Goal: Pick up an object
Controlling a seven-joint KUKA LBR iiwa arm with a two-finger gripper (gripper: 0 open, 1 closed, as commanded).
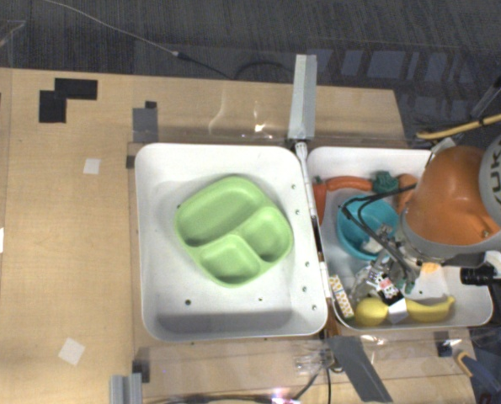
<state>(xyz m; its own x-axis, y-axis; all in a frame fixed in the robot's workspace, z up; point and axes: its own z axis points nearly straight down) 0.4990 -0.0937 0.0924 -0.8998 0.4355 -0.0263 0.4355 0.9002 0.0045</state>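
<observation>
My gripper (pixel 383 279) reaches down into the right bin (pixel 479 314), under the arm's orange band (pixel 454 194). It hangs just above a yellow lemon (pixel 370 311) and a banana (pixel 429 309) at the bin's front edge. Whether it touches either fruit is unclear. A teal bowl (pixel 356 229) lies just left of the wrist, partly covered by cables. Along the bin's back wall rests an orange carrot (pixel 349 183) with a green top.
The left bin (pixel 149 225) holds a green divided plate (pixel 233 230). A small patterned packet (pixel 341 296) lies in the right bin's front left corner. A metal post (pixel 301 99) stands behind the gap between the bins.
</observation>
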